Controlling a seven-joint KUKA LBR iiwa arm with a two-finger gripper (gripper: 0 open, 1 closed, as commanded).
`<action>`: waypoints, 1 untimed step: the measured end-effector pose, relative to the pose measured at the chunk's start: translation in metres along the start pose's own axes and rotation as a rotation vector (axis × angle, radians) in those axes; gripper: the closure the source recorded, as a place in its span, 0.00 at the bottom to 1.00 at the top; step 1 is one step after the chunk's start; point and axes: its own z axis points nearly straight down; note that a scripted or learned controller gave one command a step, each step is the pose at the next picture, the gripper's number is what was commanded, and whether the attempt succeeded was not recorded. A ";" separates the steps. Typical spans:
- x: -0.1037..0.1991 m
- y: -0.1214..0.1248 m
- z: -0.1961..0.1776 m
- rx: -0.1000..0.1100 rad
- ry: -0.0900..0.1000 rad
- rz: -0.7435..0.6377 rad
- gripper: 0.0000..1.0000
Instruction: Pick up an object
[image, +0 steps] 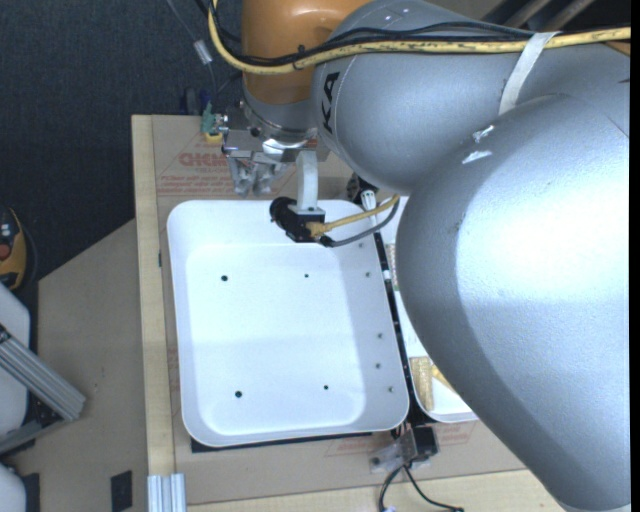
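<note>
I have the gripper (252, 172) at about 12 o'clock of the left bin (180, 300), over its far rim. Whether it is spread or closed I cannot tell from this angle, and I see nothing in it. The floor of that bin shows only white plastic and a few small dark dots, so I would not descend here.

The only candidate I can find is a yellowish patch (428, 380) in the sliver of the right bin (445, 405), at about 4 o'clock from the gripper. To do this step well, I would swing over there, centre above 1 item, and go down straight, away from the wall.

The arm (500, 250) covers nearly all of the right bin, so I cannot tell what the patch is. A black fitting (292, 220) with a cable hangs at the far rim; its purpose is unclear.
</note>
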 end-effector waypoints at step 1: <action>-0.004 -0.003 -0.041 -0.001 0.000 0.002 1.00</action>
